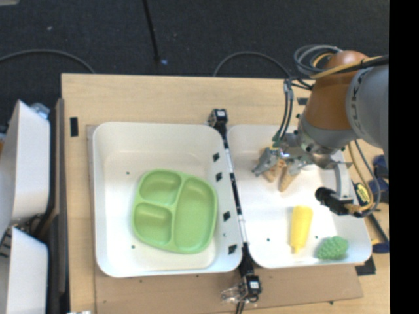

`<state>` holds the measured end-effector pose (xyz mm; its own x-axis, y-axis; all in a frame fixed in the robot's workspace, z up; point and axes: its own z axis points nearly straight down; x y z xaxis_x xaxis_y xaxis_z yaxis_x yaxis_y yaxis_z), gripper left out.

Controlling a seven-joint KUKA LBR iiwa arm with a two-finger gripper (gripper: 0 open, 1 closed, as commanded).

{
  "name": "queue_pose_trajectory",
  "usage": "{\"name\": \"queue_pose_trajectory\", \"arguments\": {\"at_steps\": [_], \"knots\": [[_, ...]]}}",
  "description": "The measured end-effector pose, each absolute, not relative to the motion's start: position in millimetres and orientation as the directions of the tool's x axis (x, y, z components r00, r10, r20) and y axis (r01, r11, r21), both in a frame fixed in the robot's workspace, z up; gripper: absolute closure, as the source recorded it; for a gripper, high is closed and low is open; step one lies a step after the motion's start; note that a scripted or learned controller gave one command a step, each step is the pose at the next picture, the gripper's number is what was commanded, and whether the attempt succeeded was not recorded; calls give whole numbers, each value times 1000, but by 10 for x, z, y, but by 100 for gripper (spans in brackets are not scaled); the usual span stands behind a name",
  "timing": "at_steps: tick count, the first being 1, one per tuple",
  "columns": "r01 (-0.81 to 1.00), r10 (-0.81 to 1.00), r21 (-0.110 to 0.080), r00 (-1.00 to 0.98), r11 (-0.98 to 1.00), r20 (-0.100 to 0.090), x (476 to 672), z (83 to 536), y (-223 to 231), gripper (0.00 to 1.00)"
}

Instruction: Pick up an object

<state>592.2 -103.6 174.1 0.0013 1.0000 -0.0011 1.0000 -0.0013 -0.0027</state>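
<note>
On the bench, two shallow white bins sit side by side: the left bin (105, 241) carries a green divided plate (175, 210), while the right bin (262, 241) carries a yellow corn cob (300, 227), a green bumpy object resembling broccoli (332, 248) at the near right corner, and a tan stick-like item (286, 177) toward the far side. The grey arm with its orange band (327, 103) reaches in from the right, and its pincer (280, 163) hangs over the far part of the right bin, directly above or touching the tan item; which of the two cannot be told. The fingers (265, 164) appear spread apart, with nothing visibly clamped between them. Judged from this arrangement, the approach-and-descend step of the pick is in hand, the tan item being the likely target; the corn cob and the green object lie well apart from the pincer. The next move would call for straddling the tan item along its narrow axis, closing firmly, then lifting straight up clear of the bin wall. A grasp too near one end risks the item pivoting out.
</note>
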Motion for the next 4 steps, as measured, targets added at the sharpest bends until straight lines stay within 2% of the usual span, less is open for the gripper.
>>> {"name": "queue_pose_trajectory", "arguments": {"at_steps": [1, 2, 3, 4], "knots": [[1000, 1000, -2, 2, -2, -2, 5964, 1234, -1143, 0], [1000, 1000, -1, 4, -4, -2, 5966, 999, -1155, 0], [1000, 1000, 4, 9, -9, -1, 5979, 1125, -1162, 100], [1000, 1000, 5, 7, -7, -1, 5995, 1568, -1220, 100]]}}
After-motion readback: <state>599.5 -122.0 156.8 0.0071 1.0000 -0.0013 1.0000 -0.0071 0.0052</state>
